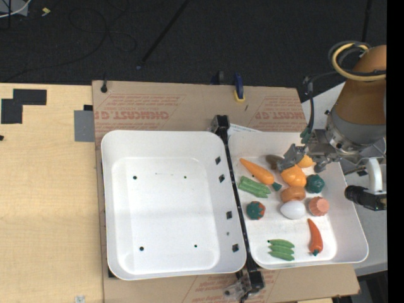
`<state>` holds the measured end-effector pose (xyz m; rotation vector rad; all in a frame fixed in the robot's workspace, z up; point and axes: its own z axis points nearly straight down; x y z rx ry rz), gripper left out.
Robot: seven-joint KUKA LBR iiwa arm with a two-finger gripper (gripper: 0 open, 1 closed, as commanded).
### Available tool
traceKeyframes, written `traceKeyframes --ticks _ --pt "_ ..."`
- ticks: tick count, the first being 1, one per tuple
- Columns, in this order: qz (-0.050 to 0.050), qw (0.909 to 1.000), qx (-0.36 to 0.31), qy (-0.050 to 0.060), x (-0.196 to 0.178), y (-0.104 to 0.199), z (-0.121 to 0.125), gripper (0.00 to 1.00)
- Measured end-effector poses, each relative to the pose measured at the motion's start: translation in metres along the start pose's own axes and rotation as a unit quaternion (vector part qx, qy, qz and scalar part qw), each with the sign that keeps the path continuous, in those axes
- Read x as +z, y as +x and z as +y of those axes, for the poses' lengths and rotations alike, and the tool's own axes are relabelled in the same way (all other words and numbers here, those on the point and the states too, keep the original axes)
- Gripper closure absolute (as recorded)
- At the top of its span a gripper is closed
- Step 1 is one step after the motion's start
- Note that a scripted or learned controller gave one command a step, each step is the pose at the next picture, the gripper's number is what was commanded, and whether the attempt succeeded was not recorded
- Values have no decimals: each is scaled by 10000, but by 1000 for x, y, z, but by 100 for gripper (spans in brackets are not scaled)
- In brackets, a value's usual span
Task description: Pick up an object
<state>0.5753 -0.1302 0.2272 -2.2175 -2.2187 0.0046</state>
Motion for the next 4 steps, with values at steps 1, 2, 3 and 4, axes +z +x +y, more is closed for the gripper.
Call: traceKeyframes --ticks 1,2,3,4 --pt "-2 10000 3 -2 126 17 62 0" --pt "9 10000 13 26 142 42 6 0" --pt "-3 10000 -3 -14 141 42 43 0" --pt "3 10000 23 20 132 41 40 100"
